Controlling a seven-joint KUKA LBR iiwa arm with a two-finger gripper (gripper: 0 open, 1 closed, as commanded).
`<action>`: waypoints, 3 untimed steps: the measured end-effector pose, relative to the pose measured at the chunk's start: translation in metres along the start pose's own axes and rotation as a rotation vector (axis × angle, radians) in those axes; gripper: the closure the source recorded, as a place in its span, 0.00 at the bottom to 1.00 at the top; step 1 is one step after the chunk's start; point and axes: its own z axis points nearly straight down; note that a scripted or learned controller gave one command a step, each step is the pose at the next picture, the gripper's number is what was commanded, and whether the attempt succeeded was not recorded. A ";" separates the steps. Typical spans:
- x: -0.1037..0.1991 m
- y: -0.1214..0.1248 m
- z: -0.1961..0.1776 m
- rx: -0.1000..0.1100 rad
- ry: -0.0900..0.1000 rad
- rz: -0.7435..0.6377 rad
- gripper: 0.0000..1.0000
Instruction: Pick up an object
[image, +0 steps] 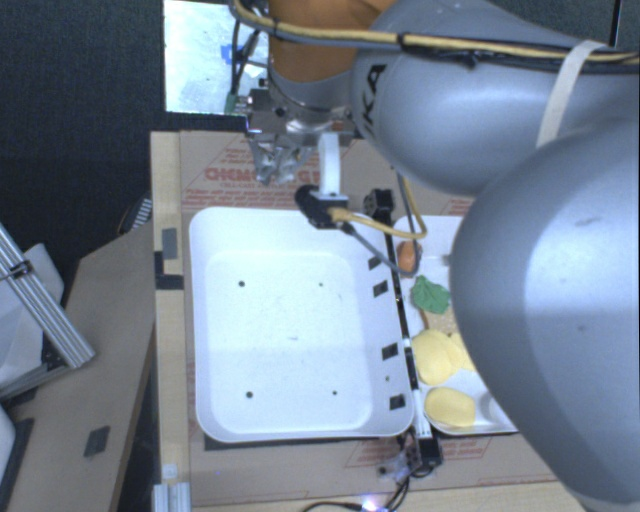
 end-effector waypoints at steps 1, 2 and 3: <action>0.000 0.000 0.005 0.001 0.000 0.000 1.00; 0.000 0.000 0.005 0.001 0.000 0.000 1.00; 0.000 0.000 -0.002 0.000 0.000 0.000 1.00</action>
